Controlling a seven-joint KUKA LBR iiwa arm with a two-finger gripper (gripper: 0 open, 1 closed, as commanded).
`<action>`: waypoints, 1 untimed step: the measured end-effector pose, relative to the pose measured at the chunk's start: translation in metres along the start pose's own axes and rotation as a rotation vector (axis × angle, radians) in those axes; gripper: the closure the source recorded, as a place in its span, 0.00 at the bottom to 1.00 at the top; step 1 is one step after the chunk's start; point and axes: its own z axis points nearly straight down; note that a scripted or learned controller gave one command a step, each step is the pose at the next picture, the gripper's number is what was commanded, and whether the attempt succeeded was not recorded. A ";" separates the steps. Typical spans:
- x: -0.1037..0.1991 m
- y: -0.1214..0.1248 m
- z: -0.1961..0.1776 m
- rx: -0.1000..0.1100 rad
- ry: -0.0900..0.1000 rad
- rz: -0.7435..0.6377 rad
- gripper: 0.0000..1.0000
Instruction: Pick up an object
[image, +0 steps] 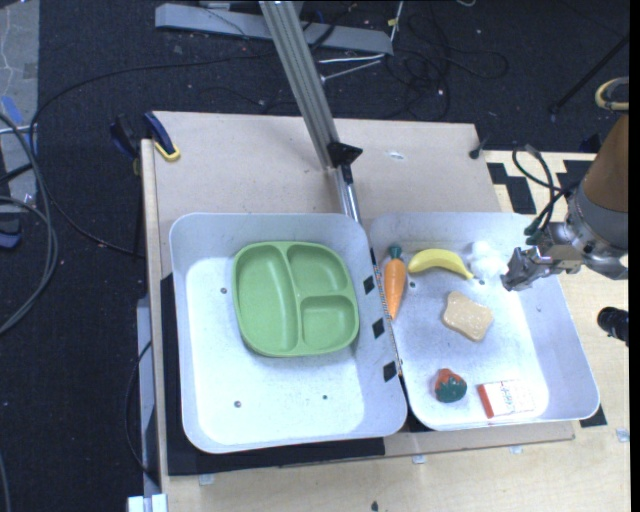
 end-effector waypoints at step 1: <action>0.048 0.012 0.003 0.003 0.002 -0.005 1.00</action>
